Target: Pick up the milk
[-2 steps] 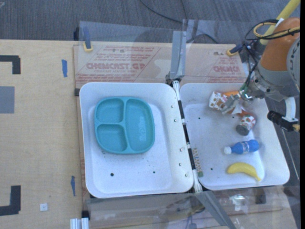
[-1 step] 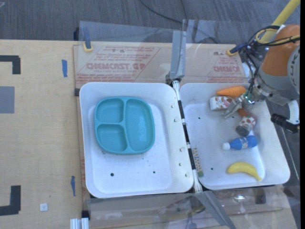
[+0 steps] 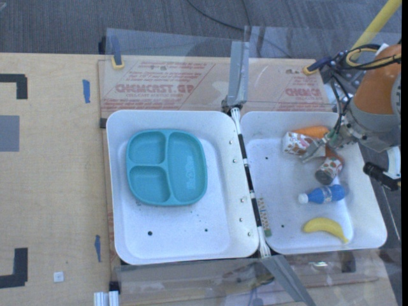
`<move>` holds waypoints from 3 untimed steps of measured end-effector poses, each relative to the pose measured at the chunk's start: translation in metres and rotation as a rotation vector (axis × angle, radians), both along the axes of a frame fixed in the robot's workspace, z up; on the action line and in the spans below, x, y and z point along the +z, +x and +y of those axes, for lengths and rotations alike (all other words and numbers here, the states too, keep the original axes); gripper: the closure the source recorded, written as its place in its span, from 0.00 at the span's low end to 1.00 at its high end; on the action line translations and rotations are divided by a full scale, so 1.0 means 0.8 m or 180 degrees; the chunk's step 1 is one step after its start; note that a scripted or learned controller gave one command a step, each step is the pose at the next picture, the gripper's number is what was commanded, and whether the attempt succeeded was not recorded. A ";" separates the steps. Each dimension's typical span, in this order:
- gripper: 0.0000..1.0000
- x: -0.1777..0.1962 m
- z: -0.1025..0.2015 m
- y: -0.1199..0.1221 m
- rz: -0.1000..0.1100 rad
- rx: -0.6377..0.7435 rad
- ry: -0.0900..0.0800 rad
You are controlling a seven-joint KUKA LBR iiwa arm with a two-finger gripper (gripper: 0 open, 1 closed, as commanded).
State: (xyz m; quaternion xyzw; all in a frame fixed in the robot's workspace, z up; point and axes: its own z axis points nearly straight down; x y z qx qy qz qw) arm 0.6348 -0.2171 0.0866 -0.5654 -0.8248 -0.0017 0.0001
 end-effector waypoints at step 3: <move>1.00 0.121 0.056 -0.021 -0.0013 0.0009 -0.0016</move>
